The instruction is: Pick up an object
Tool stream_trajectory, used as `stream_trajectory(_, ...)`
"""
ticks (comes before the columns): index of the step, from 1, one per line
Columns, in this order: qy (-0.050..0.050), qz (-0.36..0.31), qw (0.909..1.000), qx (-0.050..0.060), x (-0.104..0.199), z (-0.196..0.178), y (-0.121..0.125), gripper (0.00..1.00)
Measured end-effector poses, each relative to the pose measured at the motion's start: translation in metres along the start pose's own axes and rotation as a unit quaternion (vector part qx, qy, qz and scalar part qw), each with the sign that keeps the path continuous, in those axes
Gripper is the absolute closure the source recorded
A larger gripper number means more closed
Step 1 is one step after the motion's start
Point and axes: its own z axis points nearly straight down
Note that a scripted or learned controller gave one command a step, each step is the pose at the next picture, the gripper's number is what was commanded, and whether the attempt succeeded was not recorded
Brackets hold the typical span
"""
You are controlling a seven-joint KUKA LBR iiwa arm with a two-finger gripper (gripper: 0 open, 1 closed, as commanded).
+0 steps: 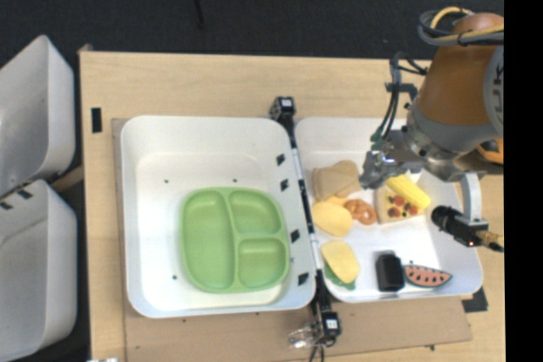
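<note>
The task's things are a cluster of toy foods in the right bin (pixel 339 130). Nearest the gripper (pixel 376 169) lies a tan bread-like slice (pixel 337 179), and just beside it a pale tray of yellow corn and small red pieces (pixel 402 201). The gripper hangs low between these two, close above them; whether it touches either cannot be told, and nothing is visibly between its fingers, whose state cannot be told from this angle.

Below the bread sit a smooth yellow lemon-shaped piece (pixel 332 218) and an orange pretzel-like twist (pixel 361 211), touching each other. Further toward the bin's near edge are a yellow-and-green wedge (pixel 341 262), a small black block (pixel 389 273) and a watermelon slice (pixel 427 275) with a red face and green rind.

The left bin (pixel 140 182) holds a light green plastic plate (pixel 234 238) with three compartments and rounded corners. Both bins are shallow, white and glossy, joined side by side with black clips along the shared wall.

The bins rest on a pale wooden bench (pixel 204 85). Around it the floor is dark, and two white blocky shapes (pixel 30 182) stand at the left. The arm (pixel 454 93), orange-banded and bulky, with loose cables, overhangs the right bin's far right corner.
</note>
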Motion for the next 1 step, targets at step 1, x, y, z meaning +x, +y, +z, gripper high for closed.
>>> stream_trajectory(1, 0.0, -0.001, 1.0, 0.0, 0.0079, -0.0081, -0.0109, 1.0)
